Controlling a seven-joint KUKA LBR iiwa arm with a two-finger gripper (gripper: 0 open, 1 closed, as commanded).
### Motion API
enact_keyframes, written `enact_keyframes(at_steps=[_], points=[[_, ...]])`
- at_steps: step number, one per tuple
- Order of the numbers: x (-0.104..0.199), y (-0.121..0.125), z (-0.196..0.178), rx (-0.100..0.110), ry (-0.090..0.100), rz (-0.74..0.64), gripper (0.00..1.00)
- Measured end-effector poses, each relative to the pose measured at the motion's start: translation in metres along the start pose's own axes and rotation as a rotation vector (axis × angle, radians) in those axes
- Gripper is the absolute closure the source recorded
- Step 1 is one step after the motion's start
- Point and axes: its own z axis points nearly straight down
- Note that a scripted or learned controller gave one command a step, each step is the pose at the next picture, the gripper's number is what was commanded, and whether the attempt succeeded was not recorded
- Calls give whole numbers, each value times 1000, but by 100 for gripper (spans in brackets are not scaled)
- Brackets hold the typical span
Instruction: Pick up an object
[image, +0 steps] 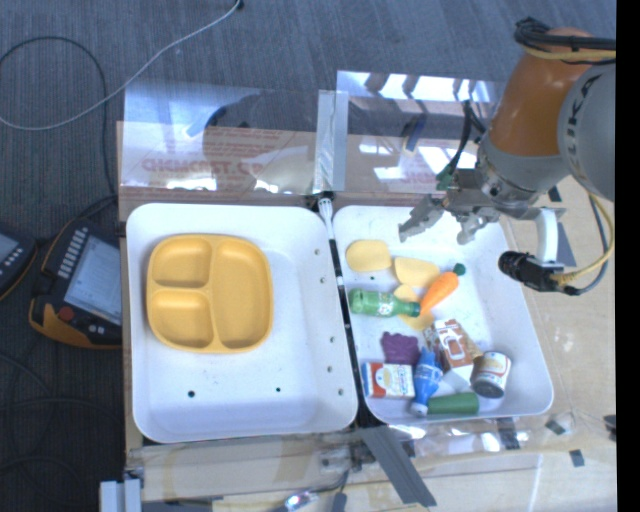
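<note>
Hovering with my jaws spread wide and empty over the right white bin's (520, 330) far end, I judge the pale yellow rounded block (367, 256) nearest, lying down-left.

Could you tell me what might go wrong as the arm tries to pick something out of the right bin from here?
1. The toys in the right bin are packed tight: the carrot leans on the yellow pieces and the green bottle, so the hand may nudge neighbours or close on two at once.
2. The can and blue bottle sit near the bin's wall, which may block a finger.
</note>
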Motion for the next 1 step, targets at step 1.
enact_keyframes(at_steps=[1], points=[[-11, -31, 141, 0, 0, -44, 0]])
